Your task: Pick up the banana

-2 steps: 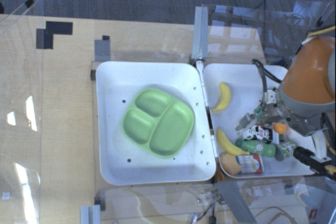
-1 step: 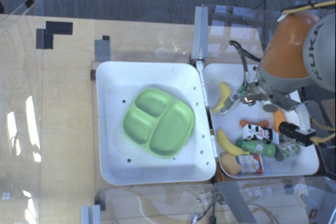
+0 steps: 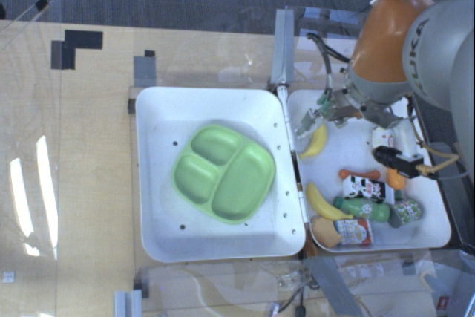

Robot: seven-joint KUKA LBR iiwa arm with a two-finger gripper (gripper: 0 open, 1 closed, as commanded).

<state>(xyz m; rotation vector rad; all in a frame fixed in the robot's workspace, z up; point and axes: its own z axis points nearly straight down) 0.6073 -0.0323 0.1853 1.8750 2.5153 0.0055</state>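
Camera view: my gripper is positioned over the back left corner of the right bin, close to the wall it shares with the left bin. My wrist covers most of the gripper from above, so I cannot tell whether it is spread or pressed together.

Task item, first position: the upper banana lies just beside the gripper, on the side nearer the front of the bin, and close to the bin's left wall. Its upper end runs in under the gripper and is partly hidden. I cannot tell whether the two touch.

Task item, second position: the lower banana lies nearer the front of the same bin, well apart from the gripper. It is curved, and its right end meets a cluster of other items.

Cluster, right bin, front half:
- a green bottle on its side, touching the lower banana's end
- a black-and-white patterned item just behind the bottle; its shape is hard to make out
- a small orange piece just behind that
- a tan rounded object in the front left corner, partly covered by a red-labelled container
- a greyish can at the bottle's right end

The left bin holds a green divided plate near its centre, with three compartments facing up
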